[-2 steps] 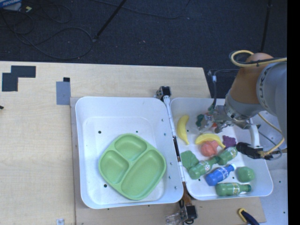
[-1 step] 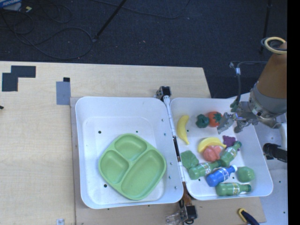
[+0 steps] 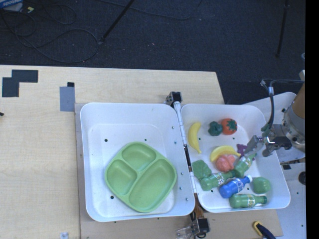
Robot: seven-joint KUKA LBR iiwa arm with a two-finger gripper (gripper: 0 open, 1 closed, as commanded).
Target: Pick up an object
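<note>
The right bin [image 3: 271, 133] holds several toy items. There is a yellow banana [image 3: 194, 136], a dark green vegetable [image 3: 215, 128] and a red tomato [image 3: 229, 126]. A second yellow piece [image 3: 223, 152] lies over a pink-orange fruit [image 3: 225, 163]. Along the front lie a green block [image 3: 201, 169], a blue bottle [image 3: 234, 185] and green bottles [image 3: 248, 200]. My gripper [image 3: 251, 151] hangs low over the bin's right middle. It is just above a small tilted green bottle [image 3: 242, 166] and next to a purple piece [image 3: 242, 148]. I see nothing held in it.
The left bin [image 3: 89, 133] holds a light green divided plate [image 3: 141, 177]. A metal clamp [image 3: 174, 98] sits where the two bins meet at the back. The arm's grey wrist [image 3: 294, 126] overhangs the right bin's right rim. A wooden bench top [image 3: 35, 158] lies to the left.
</note>
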